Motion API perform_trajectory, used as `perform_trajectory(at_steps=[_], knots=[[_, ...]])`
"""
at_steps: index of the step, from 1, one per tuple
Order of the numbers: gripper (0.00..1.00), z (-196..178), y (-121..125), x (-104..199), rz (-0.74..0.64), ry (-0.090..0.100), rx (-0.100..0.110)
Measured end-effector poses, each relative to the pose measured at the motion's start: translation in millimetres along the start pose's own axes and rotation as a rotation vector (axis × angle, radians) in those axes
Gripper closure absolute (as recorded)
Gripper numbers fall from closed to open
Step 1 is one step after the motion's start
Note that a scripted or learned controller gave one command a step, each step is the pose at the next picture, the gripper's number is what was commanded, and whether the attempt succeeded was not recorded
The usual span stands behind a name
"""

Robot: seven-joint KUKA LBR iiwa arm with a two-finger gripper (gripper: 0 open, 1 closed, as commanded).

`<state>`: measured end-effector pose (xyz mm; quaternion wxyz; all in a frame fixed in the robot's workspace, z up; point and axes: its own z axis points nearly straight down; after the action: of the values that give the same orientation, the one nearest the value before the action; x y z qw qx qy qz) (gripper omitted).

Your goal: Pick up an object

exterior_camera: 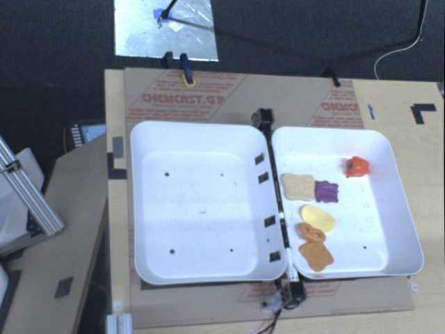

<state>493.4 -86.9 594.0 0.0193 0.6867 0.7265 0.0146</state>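
Several small toy foods lie in the right bin [389,207]. An orange-red piece [357,166] sits near its far right corner. A beige bread slice [298,186] lies by the left wall with a purple piece [326,191] touching its right side. Below them are a yellow piece [318,218], a small brown pretzel-like ring [311,232] and a tan-orange piece [317,255] near the front left corner.
The left bin [149,186] stands beside the right one, joined by black clips along the shared wall [274,200]. Both rest on a cardboard sheet [229,96]. A shiny foil square [165,18] lies at the back. An aluminium rail [28,193] leans at far left.
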Motion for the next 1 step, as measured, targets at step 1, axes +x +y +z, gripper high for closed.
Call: perform_trajectory(at_steps=[1], knots=[[1.0, -11.4, 0.9, -0.1, -0.003, -0.001, -0.004]])
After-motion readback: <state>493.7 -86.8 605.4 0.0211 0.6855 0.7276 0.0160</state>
